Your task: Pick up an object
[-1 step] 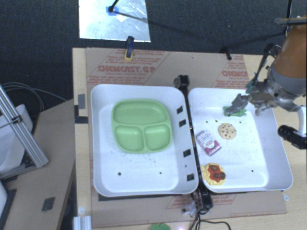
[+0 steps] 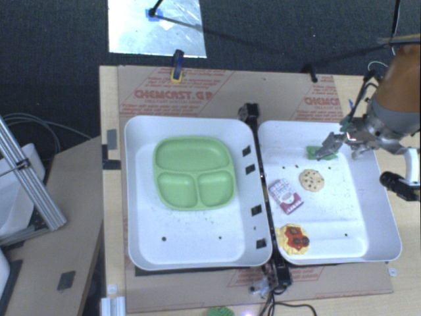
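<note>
In the right bin (image 2: 375,242), the jaws of the gripper (image 2: 327,151) sit at a small green object (image 2: 317,152) near the back wall; whether they grip it cannot be told. It looks light, flat and possibly slippery, best pinched across its narrow edges.

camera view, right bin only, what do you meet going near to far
yellow toy pizza → red and white packet → cookie → green item with the pincer at it
</note>
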Action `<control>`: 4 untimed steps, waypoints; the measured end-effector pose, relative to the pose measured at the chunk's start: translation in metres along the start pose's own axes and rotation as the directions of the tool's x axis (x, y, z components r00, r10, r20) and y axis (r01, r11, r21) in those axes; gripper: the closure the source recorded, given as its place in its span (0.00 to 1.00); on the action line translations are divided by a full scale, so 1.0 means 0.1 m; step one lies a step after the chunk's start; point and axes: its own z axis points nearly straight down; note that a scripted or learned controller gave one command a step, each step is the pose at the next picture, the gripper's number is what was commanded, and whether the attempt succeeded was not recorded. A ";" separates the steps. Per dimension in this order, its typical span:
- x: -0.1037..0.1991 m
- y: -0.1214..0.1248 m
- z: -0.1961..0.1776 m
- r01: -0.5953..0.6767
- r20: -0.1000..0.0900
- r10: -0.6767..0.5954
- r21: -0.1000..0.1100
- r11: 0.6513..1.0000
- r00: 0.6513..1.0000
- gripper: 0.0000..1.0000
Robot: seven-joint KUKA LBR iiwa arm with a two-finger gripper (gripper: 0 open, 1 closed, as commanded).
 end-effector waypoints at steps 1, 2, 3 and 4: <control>-0.34 0.53 1.20 0.005 0.001 -0.005 -0.003 1.000 1.000 0.00; -0.48 0.74 1.13 0.006 -0.001 -0.006 -0.005 1.000 1.000 0.00; -0.48 0.75 1.01 0.008 0.001 -0.008 -0.008 1.000 1.000 1.00; 0.04 0.74 0.10 0.010 -0.001 -0.010 -0.010 1.000 1.000 1.00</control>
